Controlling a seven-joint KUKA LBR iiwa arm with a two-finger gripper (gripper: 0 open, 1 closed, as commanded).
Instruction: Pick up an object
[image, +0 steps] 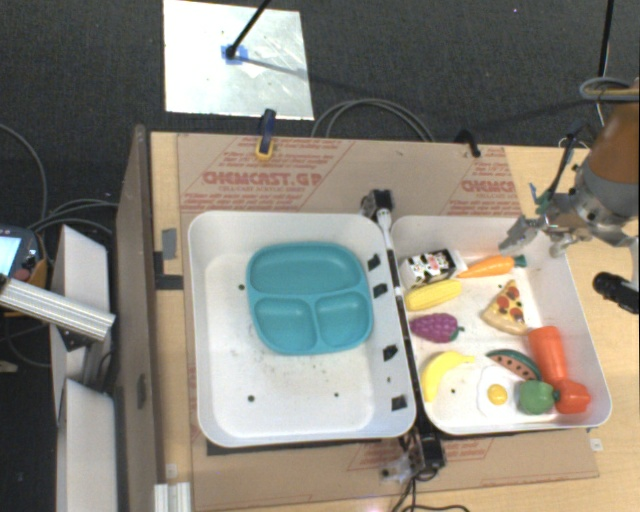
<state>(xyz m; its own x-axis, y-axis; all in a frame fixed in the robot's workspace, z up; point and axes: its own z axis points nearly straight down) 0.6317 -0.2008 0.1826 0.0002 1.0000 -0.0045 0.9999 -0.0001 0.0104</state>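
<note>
At the right bin's far edge, my pincer is hovering, grip state unclear; the carrot is lying just left, lengthwise left-right.

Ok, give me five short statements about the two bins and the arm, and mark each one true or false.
1. The teal divided tray lies in the left bin. True.
2. The pizza slice lies on the teal tray. False: it is in the right bin.
3. The corn cob lies beside the purple grapes. True.
4. The gripper is gripping the carrot. False: it is at the right bin's far edge, apart from the carrot.
5. The fried egg lies at the right bin's far edge. False: it is near the front edge.
</note>
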